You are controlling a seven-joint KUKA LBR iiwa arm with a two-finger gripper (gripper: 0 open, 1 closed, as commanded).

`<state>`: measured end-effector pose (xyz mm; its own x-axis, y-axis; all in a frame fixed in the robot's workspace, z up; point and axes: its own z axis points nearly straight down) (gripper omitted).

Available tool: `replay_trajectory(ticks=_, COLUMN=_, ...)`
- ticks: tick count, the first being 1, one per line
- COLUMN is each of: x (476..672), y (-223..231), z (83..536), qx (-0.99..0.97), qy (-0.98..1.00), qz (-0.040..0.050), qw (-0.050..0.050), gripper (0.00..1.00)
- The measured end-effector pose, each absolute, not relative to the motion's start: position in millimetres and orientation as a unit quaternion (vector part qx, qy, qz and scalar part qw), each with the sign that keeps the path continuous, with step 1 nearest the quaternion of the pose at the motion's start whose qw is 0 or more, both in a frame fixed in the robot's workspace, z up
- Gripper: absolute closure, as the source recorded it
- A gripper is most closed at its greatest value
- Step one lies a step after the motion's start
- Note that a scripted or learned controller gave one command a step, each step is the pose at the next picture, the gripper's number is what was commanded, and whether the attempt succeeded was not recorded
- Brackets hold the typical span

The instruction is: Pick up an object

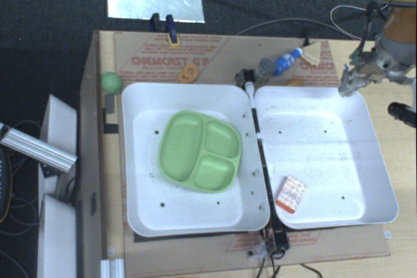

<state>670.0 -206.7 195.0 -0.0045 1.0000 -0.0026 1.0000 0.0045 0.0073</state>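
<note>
While the grey arm's upper part is cut off at the right edge, its two-finger gripper (348,84) sits over the far right corner of the right shallow white bin (374,133); finger spread too small to tell. Small orange-and-white printed packet (291,194) lies near that bin's front-left, open floor around. Green 3-compartment plastic tray (199,150) fills the left white bin (140,140) centre.

A light green tray (199,151) lies in the white left bin (146,208). The white right bin (371,159) has an orange-and-white patterned packet (290,194) at 7 o'clock.
</note>
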Motion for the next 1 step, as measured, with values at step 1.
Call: replay_trajectory(ticks=1, x=670.5, y=-206.6, z=205.1, qx=0.704, qy=0.710, qz=0.0020, qw=0.004, gripper=1.00)
